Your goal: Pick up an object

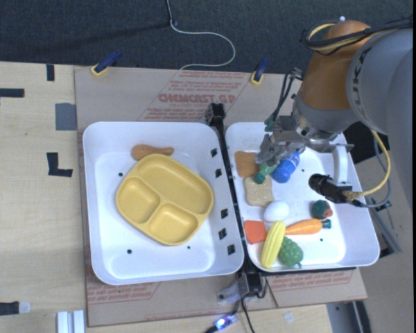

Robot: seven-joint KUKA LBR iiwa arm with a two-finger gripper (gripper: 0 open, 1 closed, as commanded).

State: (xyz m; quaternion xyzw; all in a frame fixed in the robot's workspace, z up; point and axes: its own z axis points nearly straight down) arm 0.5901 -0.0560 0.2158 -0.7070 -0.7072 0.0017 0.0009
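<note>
My gripper [269,161] hangs low over the back left part of the right bin [353,252]. A blue cylinder [286,168] lies right beside it, and a small green piece [261,177] sits just under its tip. A brown slice [245,163] and a tan slice [258,193] lie to its left and front. Nearer the front are a white egg [276,211], a carrot [305,227], a corn cob [272,243], broccoli [290,253] and an orange wedge [254,232]. I see nothing clearly held.
The left bin [97,186] holds a yellow divided plate [165,200] and a brown drumstick [152,151] behind it. A black fitting [327,185] on the arm's cable and a red-green toy [321,209] sit at the right bin's right side.
</note>
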